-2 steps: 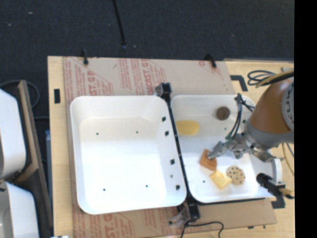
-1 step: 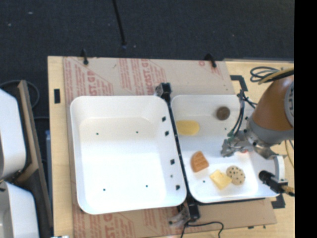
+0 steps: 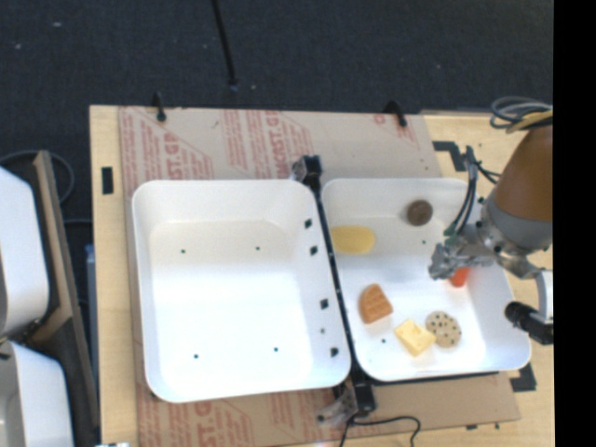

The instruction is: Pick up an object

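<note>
Gripper (image 3: pixel 451 266) low in right bin (image 3: pixel 391 198), over small red piece (image 3: pixel 458 277). We read that as pick target. Can't tell jaw state. Other items sit well apart; left bin (image 3: pixel 223 203) likely drop side.

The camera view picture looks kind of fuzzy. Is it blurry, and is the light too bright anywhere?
Camera view: soft all over, so the cookie and cheese cube lack sharp edges; the left bin is washed out to bright white with faint shadows along its walls; the gripper is blurry against the right bin.
</note>
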Controlling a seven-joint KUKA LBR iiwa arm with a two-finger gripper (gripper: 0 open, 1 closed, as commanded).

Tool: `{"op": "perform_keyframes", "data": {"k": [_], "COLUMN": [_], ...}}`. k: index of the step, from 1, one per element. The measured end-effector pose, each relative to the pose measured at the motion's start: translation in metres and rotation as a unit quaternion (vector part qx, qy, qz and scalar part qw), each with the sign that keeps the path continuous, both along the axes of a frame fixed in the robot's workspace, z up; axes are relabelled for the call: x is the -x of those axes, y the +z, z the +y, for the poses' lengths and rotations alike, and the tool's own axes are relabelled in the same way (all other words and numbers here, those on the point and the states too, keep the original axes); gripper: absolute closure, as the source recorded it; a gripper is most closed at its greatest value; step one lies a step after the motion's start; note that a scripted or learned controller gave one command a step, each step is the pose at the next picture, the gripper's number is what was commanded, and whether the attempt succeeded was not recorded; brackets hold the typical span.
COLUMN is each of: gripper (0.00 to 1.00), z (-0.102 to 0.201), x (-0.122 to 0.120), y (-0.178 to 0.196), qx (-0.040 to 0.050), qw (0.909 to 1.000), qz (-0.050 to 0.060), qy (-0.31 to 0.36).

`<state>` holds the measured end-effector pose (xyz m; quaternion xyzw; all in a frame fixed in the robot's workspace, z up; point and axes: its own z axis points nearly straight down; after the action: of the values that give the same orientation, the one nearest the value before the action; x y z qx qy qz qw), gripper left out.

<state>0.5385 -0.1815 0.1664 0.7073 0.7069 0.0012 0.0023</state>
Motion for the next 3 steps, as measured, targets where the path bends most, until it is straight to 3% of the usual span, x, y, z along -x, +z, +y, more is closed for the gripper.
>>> {"op": "perform_keyframes", "data": {"k": [2,3], "gripper": [1.0,1.0], "z": [0.0,0.048], "x": [0.0,-0.012], "y": [0.07,0.072], "qx": [-0.0003,-0.001], "qw": [1.0,1.0], "qz": [0.001,0.002], "qy": [0.0,0.002]}}
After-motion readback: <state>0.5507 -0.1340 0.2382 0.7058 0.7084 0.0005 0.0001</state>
